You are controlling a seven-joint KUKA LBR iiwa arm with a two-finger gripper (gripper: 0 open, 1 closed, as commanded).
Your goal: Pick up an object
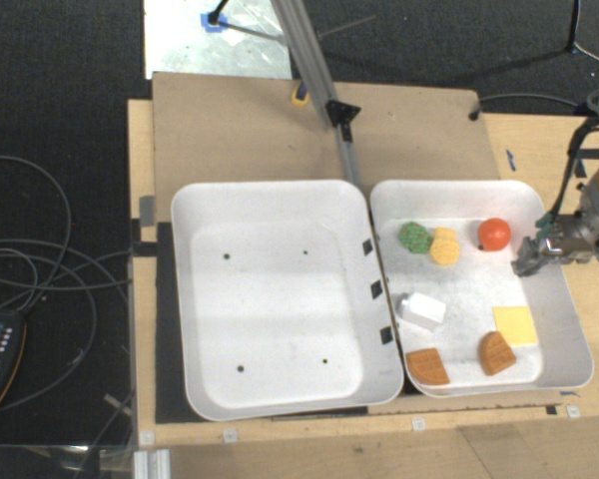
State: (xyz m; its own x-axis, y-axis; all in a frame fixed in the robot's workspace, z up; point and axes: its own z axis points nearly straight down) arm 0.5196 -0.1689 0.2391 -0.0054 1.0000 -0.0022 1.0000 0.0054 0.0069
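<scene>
Left bin (270, 297): open floor throughout, free passage from above. Right bin (554, 352): objects ring a bare patch at mid-floor. Along the upper part lie a green piece (414, 238) touching a yellow piece (444, 247), and, apart to the right, a red ball (494, 235). A white block (422, 310) sits near the left wall; a brown waffle-like piece (428, 367) lies against the lower left wall, a second brown piece (496, 352) just below a yellow square block (515, 324) at lower right. The gripper (531, 257) hangs over the right rim. A slanted grey pole (314, 58) crosses the bench (309, 133) at upper centre, ending between the bins.
</scene>
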